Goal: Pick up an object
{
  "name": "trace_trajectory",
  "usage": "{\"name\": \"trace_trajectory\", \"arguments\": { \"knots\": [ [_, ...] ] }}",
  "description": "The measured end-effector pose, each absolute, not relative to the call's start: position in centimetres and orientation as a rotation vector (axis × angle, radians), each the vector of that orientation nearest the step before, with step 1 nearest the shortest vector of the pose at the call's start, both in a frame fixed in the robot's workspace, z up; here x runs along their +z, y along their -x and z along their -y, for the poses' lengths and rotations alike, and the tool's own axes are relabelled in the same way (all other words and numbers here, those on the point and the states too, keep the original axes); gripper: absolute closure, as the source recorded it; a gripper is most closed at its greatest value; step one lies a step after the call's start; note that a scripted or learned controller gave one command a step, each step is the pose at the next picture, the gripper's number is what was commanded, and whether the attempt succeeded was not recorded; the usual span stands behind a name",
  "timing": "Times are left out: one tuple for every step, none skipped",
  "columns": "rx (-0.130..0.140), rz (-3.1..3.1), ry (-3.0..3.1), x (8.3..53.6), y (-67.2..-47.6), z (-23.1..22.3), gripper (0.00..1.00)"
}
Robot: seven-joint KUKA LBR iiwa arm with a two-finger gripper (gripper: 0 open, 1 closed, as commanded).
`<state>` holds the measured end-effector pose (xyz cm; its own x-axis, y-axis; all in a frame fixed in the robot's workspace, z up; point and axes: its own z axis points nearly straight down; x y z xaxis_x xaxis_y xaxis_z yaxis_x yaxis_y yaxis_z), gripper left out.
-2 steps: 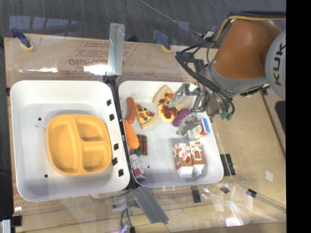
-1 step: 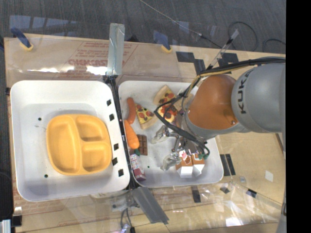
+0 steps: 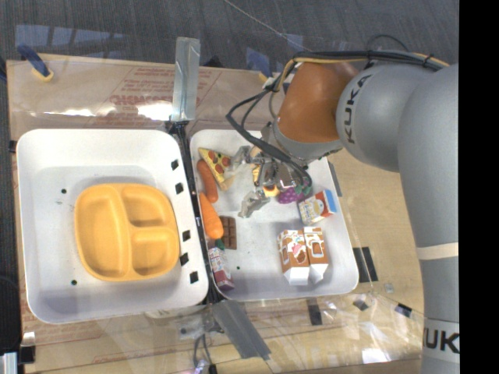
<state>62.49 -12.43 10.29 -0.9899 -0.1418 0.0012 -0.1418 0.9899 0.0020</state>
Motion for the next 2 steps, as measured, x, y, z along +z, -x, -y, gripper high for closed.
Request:
{"name": "trace_trajectory", "arguments": {
  "knots": [
    [-0.002,3.136,-0.004,10.1,-54.6,17.5,0.0],
    [-0.001,3.137,0.11,10.1,-62.3,19.2,0.0]
  ]
}}
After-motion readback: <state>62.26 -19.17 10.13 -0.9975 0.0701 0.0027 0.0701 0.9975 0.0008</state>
